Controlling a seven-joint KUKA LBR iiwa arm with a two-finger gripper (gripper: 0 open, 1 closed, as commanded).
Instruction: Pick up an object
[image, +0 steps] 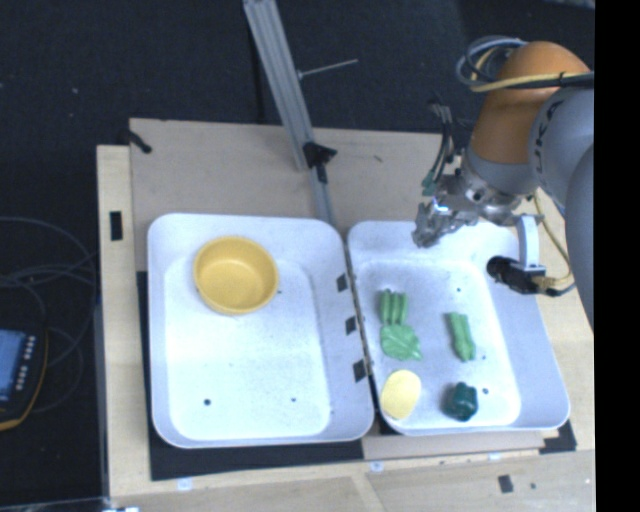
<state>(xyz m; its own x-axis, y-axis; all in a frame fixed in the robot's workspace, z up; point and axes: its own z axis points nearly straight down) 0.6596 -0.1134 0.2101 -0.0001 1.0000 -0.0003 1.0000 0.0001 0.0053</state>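
The right bin (520, 330) holds several objects: a green ridged piece (392, 306), a light green leafy piece (401, 343), a green pickle-shaped piece (461, 335), a pale yellow lemon (401, 393) and a dark teal lump (461, 401). My gripper (428, 232) hangs over the far rim of the right bin, above and beyond the green pieces, with nothing seen between its fingers. In the left bin (250, 400) sits a yellow bowl (236, 274).
A grey metal post (285, 85) slants down from the top toward the gap between the bins. The bins rest on a pale wooden bench (200, 150). A handheld pendant (15, 370) lies off the bench at far left.
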